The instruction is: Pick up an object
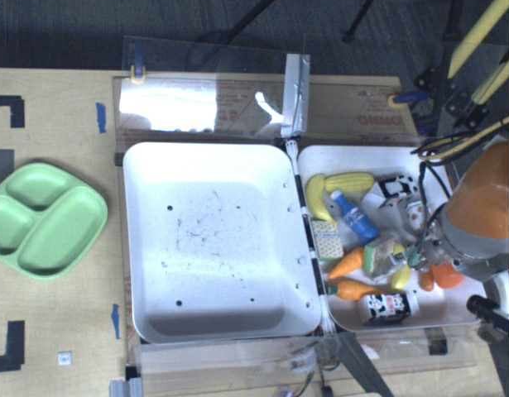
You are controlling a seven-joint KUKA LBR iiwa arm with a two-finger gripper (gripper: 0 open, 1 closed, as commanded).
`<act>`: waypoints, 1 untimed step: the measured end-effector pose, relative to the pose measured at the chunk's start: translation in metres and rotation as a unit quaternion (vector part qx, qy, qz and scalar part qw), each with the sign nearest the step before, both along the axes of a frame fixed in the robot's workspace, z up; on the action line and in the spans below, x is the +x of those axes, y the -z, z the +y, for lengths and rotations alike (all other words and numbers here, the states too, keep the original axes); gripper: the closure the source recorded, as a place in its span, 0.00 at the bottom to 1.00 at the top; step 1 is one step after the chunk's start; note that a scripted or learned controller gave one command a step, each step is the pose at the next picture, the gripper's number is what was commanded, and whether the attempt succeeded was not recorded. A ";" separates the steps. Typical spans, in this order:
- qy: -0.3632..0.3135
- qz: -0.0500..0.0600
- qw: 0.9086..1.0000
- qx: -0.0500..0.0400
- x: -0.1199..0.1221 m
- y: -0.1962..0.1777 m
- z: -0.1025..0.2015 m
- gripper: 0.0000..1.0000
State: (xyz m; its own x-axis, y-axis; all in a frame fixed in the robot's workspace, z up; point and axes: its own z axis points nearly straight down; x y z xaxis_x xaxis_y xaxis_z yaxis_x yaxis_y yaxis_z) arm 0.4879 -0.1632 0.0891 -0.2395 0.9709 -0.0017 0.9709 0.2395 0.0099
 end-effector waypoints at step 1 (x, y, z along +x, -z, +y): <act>0.002 -0.001 1.000 -0.001 0.000 -0.009 -0.002 1.00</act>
State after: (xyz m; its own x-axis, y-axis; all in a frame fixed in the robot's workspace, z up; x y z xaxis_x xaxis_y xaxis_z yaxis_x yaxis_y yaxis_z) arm 0.4874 -0.1647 0.0977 -0.2350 0.9720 -0.0033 0.9719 0.2351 0.0108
